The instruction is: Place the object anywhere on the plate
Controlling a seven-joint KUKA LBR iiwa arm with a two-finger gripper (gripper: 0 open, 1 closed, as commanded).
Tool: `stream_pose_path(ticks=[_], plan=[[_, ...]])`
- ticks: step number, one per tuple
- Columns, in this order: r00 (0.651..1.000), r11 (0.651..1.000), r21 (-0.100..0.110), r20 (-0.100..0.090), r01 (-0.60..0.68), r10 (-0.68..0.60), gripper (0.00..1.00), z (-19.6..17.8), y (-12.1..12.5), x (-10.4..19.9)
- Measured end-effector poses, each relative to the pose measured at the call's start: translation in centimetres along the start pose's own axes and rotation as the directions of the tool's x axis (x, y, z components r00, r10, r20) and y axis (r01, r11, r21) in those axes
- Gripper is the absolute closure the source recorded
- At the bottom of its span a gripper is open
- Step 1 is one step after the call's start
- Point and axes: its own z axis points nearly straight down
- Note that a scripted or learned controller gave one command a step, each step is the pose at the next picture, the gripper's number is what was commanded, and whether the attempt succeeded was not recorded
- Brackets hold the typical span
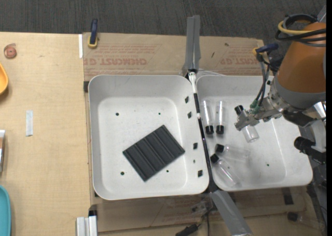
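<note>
A dark grey ribbed plate (154,152) lies flat and turned at an angle in the left bin (104,126). My gripper (246,123) hangs over the middle of the right bin (290,172), well to the right of the plate. It is shut on a clear vial (251,135) with a black cap. The vial sits tilted between the fingers, its cap up to the left and its clear end sticking out below.
Two clear black-capped vials (207,117) (219,116) lie side by side at the right bin's left wall. Two more (236,153) (224,171) lie near its front left corner. A raised divider (197,121) separates the bins.
</note>
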Motion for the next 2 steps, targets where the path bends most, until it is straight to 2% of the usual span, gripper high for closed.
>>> stream_pose_path(ticks=[1,2], plan=[[0.999,0.999,0.001,0.001,-0.048,0.048,1.0,1.8,0.4,9.1],[1.0,1.0,-0.001,0.002,-0.031,0.031,1.0,0.0,1.3,17.2]])
